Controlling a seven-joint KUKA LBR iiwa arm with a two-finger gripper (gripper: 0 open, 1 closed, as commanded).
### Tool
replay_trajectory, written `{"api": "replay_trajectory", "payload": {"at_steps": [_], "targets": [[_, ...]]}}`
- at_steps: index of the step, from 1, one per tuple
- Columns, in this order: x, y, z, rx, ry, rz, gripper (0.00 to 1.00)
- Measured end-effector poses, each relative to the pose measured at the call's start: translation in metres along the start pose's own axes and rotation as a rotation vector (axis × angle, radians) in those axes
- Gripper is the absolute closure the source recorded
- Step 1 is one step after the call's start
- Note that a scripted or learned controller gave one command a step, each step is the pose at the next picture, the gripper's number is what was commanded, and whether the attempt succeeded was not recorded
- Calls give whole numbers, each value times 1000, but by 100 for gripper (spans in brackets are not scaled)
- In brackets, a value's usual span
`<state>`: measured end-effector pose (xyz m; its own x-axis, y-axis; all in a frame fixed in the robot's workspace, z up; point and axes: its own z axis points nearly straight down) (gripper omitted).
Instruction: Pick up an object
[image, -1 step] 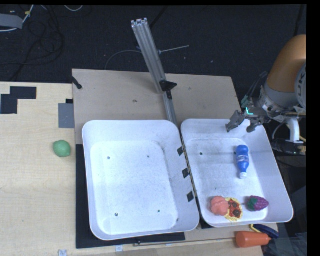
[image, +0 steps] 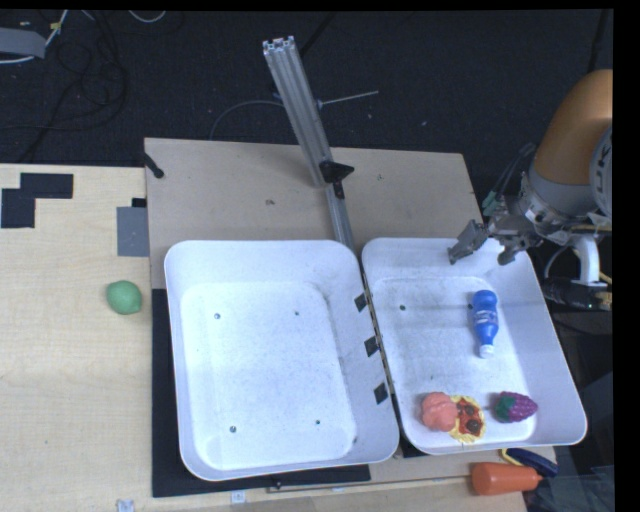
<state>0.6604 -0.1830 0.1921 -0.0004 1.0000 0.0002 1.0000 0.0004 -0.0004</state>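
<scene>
I see the gripper (image: 489, 245) over the far rim of the right bin (image: 560, 345), fingers spread apart, nothing between them. Blue bottle (image: 484, 321) lies in that bin, below the gripper in my view and apart from it — cap end toward the near side. Further off, along the near wall: an orange-pink lump (image: 437, 411) touching a yellow-red piece (image: 467, 419), and purple grapes (image: 514, 407) just beside. Left bin (image: 185, 270) adjoins. Green ball (image: 124, 297) sits on the bench, well left.

On your bench (image: 60, 330) a green ball (image: 125, 297) lies left of the bins; an orange carrot (image: 503, 478) lies at the front edge.
</scene>
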Motion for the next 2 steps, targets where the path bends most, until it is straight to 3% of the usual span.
{"api": "replay_trajectory", "payload": {"at_steps": [2], "targets": [[-8, -1, 104, 4, 1, -1, 0]]}}
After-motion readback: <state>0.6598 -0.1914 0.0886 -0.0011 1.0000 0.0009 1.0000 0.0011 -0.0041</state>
